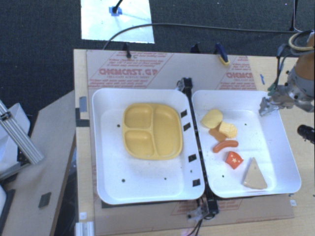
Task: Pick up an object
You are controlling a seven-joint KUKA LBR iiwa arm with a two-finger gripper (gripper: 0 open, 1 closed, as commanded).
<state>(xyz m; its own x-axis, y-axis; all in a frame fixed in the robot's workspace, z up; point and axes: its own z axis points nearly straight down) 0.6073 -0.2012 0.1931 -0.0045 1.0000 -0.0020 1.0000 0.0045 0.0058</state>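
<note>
1. Reaching in from the right over the tabletop [147,65], with the pincer [268,106] hung above the upper right rim of the right bin [285,146]; cannot tell whether open or closed, and nothing seen gripped.
2. Sitting well apart in the left bin [106,146]: a yellow divided plate [151,131], large and flat, farthest from the pincer, so judged a poor first choice.
3. Lying in the right bin's lower right corner: a tan wedge [254,175], point up toward the pincer, almost straight below it in view.
4. Resting toward the bin's left wall: a pale yellow lump [212,118], roughly level with the pincer and well to its left.
5. Touching that lump's lower right: a yellow corn piece [228,129], with an orange chunk [215,134] just beside it.
6. Stretching below those: a red-orange sausage [225,145], long axis near horizontal, tipped slightly up to the right, so probably best gripped across its short width.
7. Sitting lower, between sausage and wedge: a small red block [234,160].
8. Judging overall: every candidate lies down and left of the pincer.
</note>
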